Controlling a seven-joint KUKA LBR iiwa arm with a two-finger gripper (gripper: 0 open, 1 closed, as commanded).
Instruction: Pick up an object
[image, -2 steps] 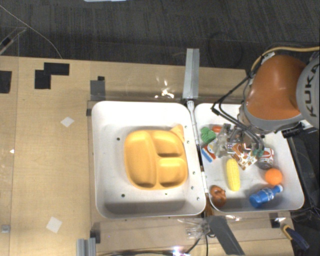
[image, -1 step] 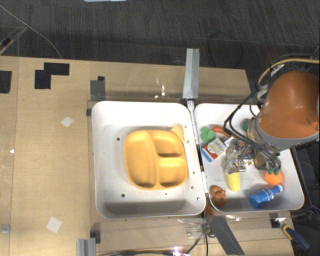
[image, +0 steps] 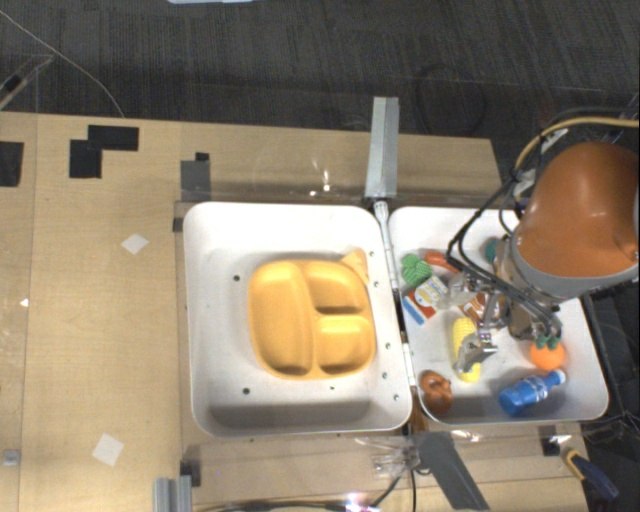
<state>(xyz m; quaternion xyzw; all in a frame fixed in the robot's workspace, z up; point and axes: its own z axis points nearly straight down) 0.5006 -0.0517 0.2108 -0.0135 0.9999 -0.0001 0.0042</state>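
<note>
1. The gripper (image: 478, 350) hangs over the right bin (image: 590, 400), touching a yellow toy (image: 465, 345); whether its fingers are apart or together cannot be told.
2. The yellow toy lies at bin centre, long axis running 12 to 6 o'clock.
3. A blue bottle (image: 528, 391) lies at 5 o'clock from it, its cap toward 2 o'clock.

Two bins sat side by side. A tray (image: 305, 317) lay in the left bin (image: 210, 300). The right bin (image: 590, 385) held small toys, with a bottle (image: 528, 392) near its front.
</note>
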